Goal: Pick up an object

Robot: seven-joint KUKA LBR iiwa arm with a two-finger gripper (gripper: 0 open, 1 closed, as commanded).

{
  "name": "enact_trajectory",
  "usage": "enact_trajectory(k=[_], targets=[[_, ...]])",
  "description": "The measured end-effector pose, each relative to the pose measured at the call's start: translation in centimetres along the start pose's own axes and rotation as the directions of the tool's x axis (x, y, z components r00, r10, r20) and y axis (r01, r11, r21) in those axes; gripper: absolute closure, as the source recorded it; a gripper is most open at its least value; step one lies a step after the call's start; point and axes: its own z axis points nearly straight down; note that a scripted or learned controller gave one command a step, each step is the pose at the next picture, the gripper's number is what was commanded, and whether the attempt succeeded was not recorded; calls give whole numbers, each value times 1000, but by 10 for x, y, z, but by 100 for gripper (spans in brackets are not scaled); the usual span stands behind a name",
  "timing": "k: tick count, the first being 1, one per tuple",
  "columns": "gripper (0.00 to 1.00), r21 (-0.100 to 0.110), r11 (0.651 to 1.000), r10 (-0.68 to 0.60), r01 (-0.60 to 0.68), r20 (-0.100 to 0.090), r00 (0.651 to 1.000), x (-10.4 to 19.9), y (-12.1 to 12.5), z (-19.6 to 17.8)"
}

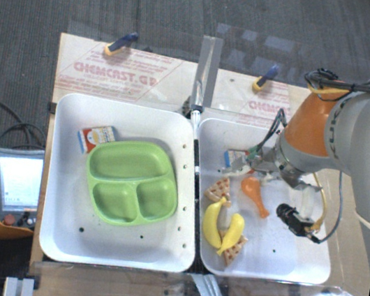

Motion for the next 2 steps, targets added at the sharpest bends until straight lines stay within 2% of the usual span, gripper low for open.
enact_trajectory(k=[1, 2], targets=[[0, 19, 999, 47, -47, 2, 999, 17, 53, 12], [100, 21, 999, 46, -46, 6, 999, 16, 53, 2]])
